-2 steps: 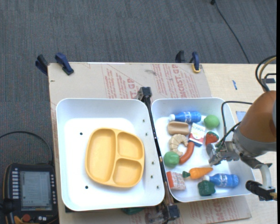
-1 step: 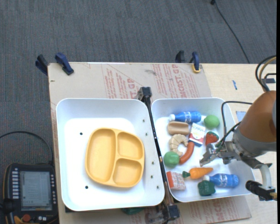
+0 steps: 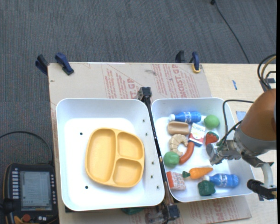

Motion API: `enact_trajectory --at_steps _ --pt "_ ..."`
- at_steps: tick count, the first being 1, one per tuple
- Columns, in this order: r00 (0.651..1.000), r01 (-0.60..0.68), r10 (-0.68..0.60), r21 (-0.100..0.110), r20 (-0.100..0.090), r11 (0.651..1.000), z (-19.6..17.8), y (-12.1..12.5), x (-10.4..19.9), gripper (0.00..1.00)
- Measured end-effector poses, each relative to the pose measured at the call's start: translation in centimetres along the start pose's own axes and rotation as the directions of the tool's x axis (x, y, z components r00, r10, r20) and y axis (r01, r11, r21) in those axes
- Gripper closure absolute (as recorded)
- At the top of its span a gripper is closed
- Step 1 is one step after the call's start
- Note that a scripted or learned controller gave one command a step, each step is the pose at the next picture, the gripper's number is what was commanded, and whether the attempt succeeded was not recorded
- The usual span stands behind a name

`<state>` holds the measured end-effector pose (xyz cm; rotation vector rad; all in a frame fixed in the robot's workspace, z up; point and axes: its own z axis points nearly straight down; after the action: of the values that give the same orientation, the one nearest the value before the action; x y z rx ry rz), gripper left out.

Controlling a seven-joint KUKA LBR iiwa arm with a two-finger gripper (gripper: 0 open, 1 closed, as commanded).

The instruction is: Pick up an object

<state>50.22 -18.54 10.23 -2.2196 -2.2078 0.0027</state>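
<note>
Reaching in from the right side of the right bin, well past the yellow tray in the other bin. Judged as the approach step of the pick: nothing seen between the fingers, no object lifted. Gripper hung low over the bin's right half, just beside a small red toy and just above a carrot. Could not tell spread from pressed together, the tip being dark and small. Wrist tilted down and leftward, grey forearm and orange band trailing off toward the bin's right wall. Likely targets near the tip: the carrot, the red toy, or a blue bottle lying nearer the bin's front wall. Next move probably called for centring over one object, descending between crowded neighbours, then closing. Risked nudging the carrot or pinching two toys at once.
</note>
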Motion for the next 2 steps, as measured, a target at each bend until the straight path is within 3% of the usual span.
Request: enact_trajectory --at_steps 1,2 --pt "1.0 -0.001 0.001 0.0 0.0 1.0 0.0 0.0 0.0 0.0" --pt "1.0 0.006 -0.006 -0.004 0.004 1.0 1.0 -2.7 5.0 0.0"
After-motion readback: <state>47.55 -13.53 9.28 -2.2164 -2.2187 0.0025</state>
